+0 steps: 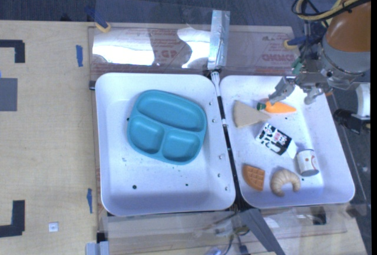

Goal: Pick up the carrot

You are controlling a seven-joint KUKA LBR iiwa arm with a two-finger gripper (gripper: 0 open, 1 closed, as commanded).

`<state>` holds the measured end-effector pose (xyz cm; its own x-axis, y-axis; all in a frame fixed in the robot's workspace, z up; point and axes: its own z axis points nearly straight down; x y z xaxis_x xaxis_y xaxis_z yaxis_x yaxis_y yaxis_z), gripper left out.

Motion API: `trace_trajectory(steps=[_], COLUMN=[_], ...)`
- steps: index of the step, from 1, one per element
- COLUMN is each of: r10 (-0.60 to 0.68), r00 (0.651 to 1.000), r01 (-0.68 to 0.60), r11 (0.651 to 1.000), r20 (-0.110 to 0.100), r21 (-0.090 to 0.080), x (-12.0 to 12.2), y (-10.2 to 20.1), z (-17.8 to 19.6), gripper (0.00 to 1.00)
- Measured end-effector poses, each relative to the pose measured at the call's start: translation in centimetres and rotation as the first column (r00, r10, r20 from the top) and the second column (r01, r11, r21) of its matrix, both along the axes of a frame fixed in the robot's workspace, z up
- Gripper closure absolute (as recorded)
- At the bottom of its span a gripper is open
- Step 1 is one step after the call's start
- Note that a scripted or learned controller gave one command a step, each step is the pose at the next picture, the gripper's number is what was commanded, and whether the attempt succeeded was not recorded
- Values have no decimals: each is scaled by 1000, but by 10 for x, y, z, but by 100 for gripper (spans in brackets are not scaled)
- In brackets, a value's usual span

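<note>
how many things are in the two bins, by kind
Toy foods: 4 - carrot, cheese wedge, waffle, croissant
Divided plates: 1 - blue plate, left bin
Patterned cards: 1 - black and white card
Small cups: 1 - white cup
Total: 7

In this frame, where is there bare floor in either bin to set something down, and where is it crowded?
Left bin: bare strips border the blue divided plate, widest along the near edge. Right bin: crowded, with carrot, cheese wedge, black-and-white packet, waffle, croissant, small cup; gripper hovers above the carrot.
</note>
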<state>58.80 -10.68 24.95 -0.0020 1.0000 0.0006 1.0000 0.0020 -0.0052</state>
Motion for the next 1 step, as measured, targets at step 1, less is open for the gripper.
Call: trace_trajectory(steps=[1], r10=[-200], r00=[980], r01=[200], r11=[980], r20=[-6], r21=[-1], x=[41], y=[-31], z=[-99], gripper=[0])
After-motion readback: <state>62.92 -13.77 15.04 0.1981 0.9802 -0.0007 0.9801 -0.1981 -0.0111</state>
